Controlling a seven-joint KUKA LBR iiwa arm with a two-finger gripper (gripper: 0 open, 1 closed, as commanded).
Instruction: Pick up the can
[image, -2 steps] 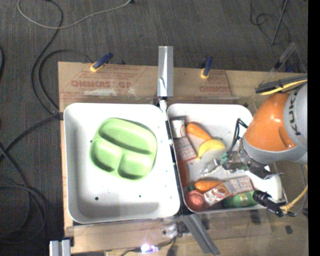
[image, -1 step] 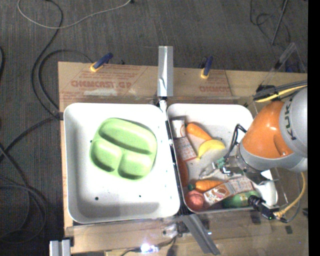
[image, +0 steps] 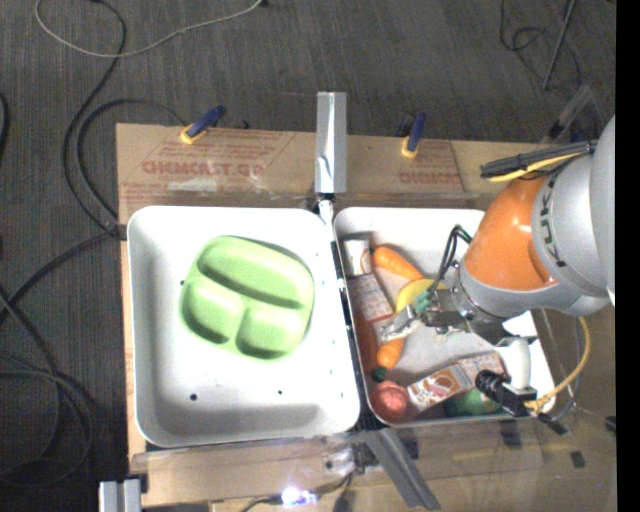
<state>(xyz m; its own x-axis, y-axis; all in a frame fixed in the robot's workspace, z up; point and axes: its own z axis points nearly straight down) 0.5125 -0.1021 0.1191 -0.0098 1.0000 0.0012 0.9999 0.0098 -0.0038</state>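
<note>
Hovering low in the right bin (image: 420, 213), the jaws hide their opening and any hold: we cannot tell. What we judge the can (image: 370, 297) lies just left, along the wall; we centre over it, clear of the carrot (image: 390, 351), before closing.

Right bin (image: 352, 225) crowded (carrot (image: 397, 263), carton (image: 452, 384) packed close); left bin (image: 150, 330) open around green tray (image: 248, 297).

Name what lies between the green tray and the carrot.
In the camera view, the green tray sits in the left bin; between it and the carrot run both bins' adjoining rims and a flat printed packet.
</note>
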